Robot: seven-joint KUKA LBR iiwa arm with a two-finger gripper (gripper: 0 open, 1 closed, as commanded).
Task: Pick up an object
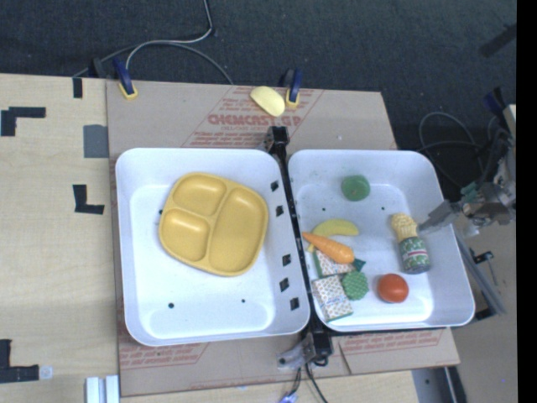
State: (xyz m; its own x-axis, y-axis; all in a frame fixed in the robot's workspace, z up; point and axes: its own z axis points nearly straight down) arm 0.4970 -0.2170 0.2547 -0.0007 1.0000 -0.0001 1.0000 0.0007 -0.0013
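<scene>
Gripper [436,216] sits at the right bin's [436,175] right rim, jaw state indeterminable, nothing visibly held; the corn cob [404,223] and small can [414,253] lie just beside it.

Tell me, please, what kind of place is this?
Probably a robot lab test bench: two white bins clamped on cardboard, toy food like a carrot, and loose cables over dark carpet.
</scene>
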